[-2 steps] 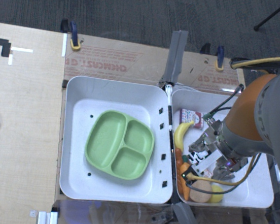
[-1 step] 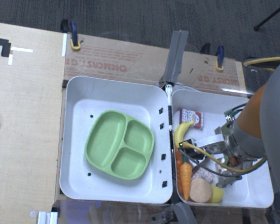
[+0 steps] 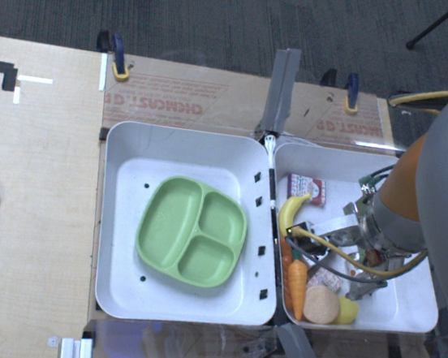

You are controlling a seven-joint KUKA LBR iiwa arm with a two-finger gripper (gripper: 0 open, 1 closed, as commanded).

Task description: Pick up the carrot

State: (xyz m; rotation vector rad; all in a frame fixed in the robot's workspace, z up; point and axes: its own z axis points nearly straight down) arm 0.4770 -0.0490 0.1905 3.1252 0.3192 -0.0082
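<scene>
The orange carrot lies lengthwise along the left wall of the right bin, near its front corner. It touches a round tan food item on its right. My gripper hangs low over the middle of the right bin, to the right of the carrot and slightly behind it. The grey wrist above covers much of the gripper. Nothing of the carrot is between its parts.
A yellow banana lies behind the carrot, with a small red-and-white box at the back. A yellow piece sits beside the tan item. A green divided plate rests in the left bin.
</scene>
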